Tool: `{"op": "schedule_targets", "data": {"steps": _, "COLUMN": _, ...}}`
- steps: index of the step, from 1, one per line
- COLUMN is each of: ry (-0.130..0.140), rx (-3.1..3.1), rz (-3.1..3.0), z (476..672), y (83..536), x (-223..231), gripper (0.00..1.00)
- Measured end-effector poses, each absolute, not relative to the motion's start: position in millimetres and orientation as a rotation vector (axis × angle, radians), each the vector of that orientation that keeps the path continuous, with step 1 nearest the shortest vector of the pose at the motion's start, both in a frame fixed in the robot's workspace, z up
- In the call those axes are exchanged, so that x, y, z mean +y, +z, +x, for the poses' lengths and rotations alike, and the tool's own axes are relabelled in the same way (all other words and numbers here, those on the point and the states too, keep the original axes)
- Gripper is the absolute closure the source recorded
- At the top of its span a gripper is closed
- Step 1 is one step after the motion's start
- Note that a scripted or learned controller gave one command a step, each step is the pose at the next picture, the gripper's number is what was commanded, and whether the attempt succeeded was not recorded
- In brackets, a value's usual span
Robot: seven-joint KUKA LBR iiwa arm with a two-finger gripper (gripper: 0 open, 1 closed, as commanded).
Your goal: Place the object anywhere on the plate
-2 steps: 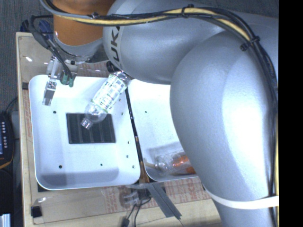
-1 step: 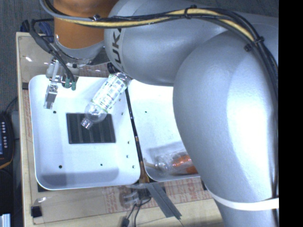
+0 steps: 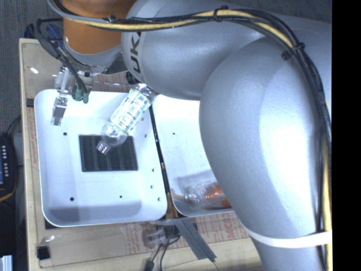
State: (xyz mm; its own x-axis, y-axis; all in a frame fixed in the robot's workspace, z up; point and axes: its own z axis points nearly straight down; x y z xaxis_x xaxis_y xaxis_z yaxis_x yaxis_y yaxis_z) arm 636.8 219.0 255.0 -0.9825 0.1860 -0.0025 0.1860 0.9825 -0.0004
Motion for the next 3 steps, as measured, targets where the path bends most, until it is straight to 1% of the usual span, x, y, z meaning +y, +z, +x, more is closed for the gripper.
{"op": "schedule_targets", "data": {"steps": 1, "ry": -0.001, "rx": 3.086, "rz": 0.576, "z": 643.5, "y": 317, "x": 208, "gripper": 0.00}}
{"op": "schedule_targets", "data": {"steps": 2, "ry": -0.003, "rx": 3.049, "rz": 0.760, "z": 622.4, "y": 313, "x": 163, "gripper": 0.00}}
{"op": "schedule_targets", "data": {"steps": 3, "ry": -0.003, "rx": 3.077, "rz": 0.635, "z": 638.0, "y": 271, "x": 219, "gripper": 0.00}}
